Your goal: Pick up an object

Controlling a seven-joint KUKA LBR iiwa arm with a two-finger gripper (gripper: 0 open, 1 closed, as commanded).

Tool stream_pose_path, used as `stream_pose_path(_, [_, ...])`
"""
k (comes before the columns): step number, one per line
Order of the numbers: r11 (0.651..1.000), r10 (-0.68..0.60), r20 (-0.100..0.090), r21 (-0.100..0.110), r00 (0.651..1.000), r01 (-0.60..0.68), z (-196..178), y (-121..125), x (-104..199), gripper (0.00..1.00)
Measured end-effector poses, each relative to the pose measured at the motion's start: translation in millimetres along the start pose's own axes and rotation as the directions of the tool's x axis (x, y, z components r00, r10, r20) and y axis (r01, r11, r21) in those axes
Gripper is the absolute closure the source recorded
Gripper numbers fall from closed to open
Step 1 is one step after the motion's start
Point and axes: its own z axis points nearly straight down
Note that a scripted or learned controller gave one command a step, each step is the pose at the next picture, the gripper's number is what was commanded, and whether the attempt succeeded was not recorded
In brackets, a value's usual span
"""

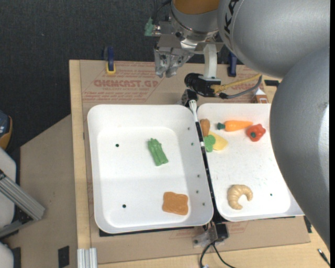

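Camera view, bench from above at a slant.

1. Gripper [167,67]: at 12 o'clock of the frame, raised above the brown board [125,84] beyond the bins' far rims. Fingers point down, close together with little gap showing; nothing lies between them.
2. Arm [293,47]: grey, with an orange band [194,5] above the wrist, entering from 1 to 3 o'clock and covering the right bin's outer side.
3. Left bin [104,172]: shallow, white. Holds two items, well apart:
 - green asparagus piece [157,152], near the bin's centre, lying at a slant;
 - toast slice [175,203], orange-brown, at 5 o'clock of the bin.
4. Right bin [261,178]: white, touching the left bin along the shared edge. Holds:
 - carrot [235,125], at 12 o'clock of the bin, lying flat;
 - red pepper [255,132], just beside the carrot's tip;
 - a yellow and green piece [214,142] (kind unclear), at 10 o'clock by the shared edge;
 - a small brown piece [204,126] just above it;
 - croissant [239,196], at 6 o'clock.
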Motion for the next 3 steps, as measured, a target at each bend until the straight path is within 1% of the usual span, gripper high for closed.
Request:
stream_pose_path(1, [1.0, 0.01, 0.007, 0.014, 1.0, -0.01, -20.3, 0.8, -15.2, 1.0])
stream_pose_path(2, [1.0, 0.011, 0.008, 0.027, 1.0, -0.011, 12.9, -100.9, -32.6, 1.0])
stream_pose_path(3, [0.999, 0.002, 0.009, 0.04, 1.0, -0.002, 118.5, -196.4, 26.1, 1.0])
